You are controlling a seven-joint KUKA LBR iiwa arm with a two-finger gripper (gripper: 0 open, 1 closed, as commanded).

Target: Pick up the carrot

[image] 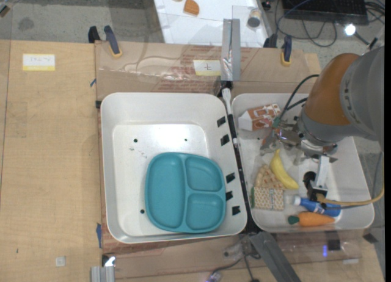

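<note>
The carrot (314, 219) is found at the lower right of the frame, against the near wall of the right bin (366, 216), just under a blue-and-white tube (315, 205). The gripper (296, 144) is hung higher up, near the banana (283, 171); open or closed can't be told, tbh. Looks like the approach step: a shift down-frame is needed, then a descent onto the carrot.

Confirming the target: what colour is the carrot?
The carrot is orange with a green end, clearest in the camera view.
</note>
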